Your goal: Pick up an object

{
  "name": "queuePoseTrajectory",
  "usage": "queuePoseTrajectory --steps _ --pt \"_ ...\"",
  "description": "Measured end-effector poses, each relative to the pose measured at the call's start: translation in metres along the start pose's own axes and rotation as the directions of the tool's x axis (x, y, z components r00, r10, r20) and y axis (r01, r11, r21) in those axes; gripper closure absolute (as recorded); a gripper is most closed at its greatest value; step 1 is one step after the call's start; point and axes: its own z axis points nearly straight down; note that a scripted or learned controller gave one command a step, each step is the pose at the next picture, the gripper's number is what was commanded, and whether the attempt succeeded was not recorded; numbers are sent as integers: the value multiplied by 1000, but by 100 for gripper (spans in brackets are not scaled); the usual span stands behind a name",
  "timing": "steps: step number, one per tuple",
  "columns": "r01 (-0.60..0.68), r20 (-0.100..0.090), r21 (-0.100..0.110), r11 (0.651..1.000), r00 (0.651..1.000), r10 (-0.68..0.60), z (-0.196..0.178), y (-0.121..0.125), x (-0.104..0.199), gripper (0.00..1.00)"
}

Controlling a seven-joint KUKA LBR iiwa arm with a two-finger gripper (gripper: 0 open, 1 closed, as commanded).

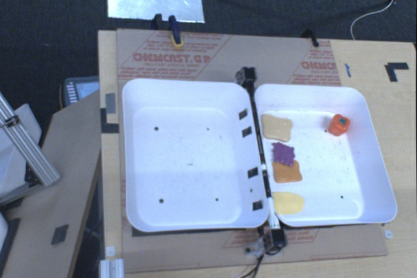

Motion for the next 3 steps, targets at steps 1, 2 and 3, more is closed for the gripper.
queuePoseTrajectory --steps 1,2,3 --pt "21 -11 13 1000 1000 -20 12 53 139 0" --pt "20 -13 16 1000 1000 -20 9 4 272 0" --pt "7 -8 12 1000 1000 -7 -2 6 262 100"
